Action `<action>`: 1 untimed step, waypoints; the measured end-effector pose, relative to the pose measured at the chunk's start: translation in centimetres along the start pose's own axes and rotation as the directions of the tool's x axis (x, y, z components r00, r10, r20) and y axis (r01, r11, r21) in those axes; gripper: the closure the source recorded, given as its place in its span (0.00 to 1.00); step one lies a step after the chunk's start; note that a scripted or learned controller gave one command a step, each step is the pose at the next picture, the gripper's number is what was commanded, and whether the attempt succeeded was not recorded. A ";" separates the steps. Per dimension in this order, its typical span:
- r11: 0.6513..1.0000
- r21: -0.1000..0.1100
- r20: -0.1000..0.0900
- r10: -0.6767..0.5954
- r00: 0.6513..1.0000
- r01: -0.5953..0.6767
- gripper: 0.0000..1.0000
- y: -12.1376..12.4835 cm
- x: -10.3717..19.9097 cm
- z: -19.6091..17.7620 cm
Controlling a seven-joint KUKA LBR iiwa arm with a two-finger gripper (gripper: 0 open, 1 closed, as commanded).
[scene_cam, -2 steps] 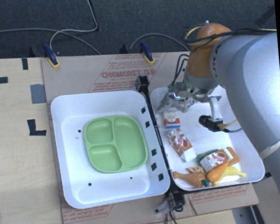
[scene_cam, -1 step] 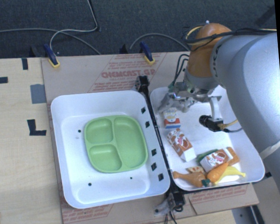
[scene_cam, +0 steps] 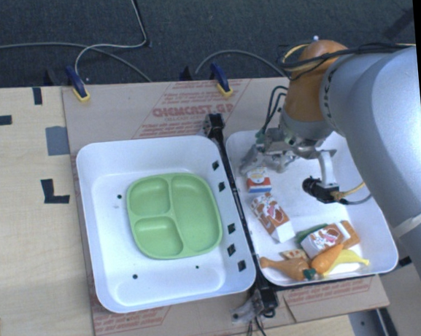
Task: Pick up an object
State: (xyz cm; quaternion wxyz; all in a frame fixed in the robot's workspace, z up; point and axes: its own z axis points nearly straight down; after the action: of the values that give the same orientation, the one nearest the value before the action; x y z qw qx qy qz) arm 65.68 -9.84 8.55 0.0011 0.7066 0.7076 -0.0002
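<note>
Tool (scene_cam: pixel 262 157) just above small carton (scene_cam: pixel 258 182).

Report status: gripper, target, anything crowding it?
Gripper low in right bin, over small carton. No grasp confirmed. Snack packet close beside carton.

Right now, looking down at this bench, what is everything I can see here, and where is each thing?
white bins: two, side by side on the bench.
green plate: one, three compartments, middle of the left bin.
small carton: one, white with red and blue, upper left of the right bin.
snack packet: one, white and red, just below the small carton.
boxed item: one, green, white and red, near edge of the right bin.
toy foods: a small pile, orange, yellow and brown, near edge of the right bin.
clamps: two, blue and yellow, far edge of the cardboard.
arm: one, grey with orange band, from the right.
hand: one, over the right bin's far end.
</note>
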 end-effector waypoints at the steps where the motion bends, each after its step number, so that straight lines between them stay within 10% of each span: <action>1: 1.000 0.001 -0.001 -0.001 1.000 0.001 0.00 0.9 0.0 0.0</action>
State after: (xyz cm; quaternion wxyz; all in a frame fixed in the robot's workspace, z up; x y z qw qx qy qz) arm 66.56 -9.81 8.53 0.0005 0.7064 0.7079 0.0001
